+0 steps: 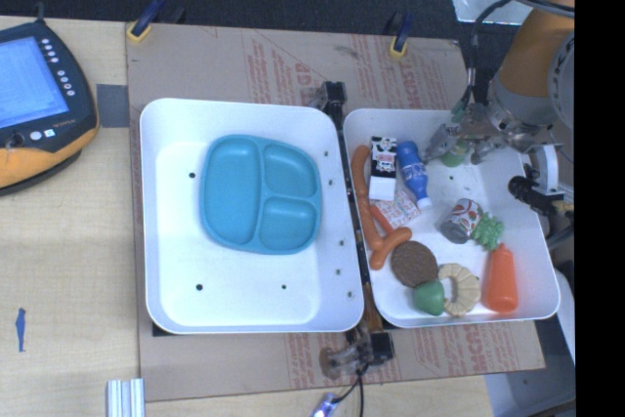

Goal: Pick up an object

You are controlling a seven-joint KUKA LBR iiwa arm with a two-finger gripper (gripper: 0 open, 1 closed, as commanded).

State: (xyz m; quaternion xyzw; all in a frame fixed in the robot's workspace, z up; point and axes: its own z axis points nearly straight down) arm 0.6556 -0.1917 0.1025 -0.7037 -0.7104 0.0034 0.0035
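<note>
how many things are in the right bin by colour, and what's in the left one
Right white bin:
orange: 3 (plastic carrot, two long sausages)
blue: 1 (bottle)
brown: 1 (round cookie)
other or mixed: 5
Left white bin:
blue: 1 (divided plate)
Total: 11

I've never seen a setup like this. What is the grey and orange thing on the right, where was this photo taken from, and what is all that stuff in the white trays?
That is a robot arm reaching in from the right. Its tool hangs over the top corner of the right bin; whether it grips anything I cannot tell. One camera fixed above the bench looks down at a slant. The left bin holds a blue divided plate. The right bin holds toy items to pick up: a blue bottle, an orange carrot, a brown cookie, sausages and more. At far left lies the control tablet.
</note>
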